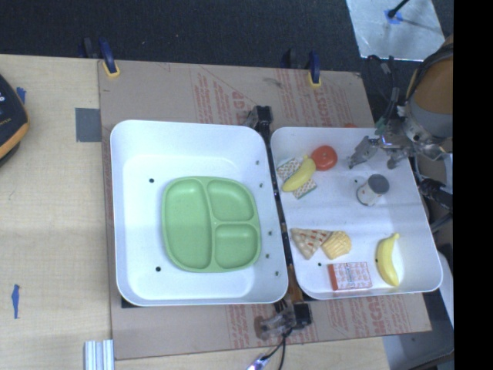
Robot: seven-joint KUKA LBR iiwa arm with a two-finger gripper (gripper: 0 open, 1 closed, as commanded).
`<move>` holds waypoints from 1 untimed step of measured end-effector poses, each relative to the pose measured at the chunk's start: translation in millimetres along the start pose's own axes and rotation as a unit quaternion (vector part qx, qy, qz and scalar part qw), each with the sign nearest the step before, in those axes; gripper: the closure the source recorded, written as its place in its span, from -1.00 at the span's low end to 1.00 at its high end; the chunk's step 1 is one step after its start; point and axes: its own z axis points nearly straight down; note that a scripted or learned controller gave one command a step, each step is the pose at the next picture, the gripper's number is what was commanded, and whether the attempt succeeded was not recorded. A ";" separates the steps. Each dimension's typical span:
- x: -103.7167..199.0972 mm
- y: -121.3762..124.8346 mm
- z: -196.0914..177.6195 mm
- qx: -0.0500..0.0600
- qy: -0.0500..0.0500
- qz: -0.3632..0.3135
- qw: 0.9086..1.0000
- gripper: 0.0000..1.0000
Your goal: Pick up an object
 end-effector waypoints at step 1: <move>-0.2 -142.9 38.1 0.000 0.001 0.000 1.000 -1.00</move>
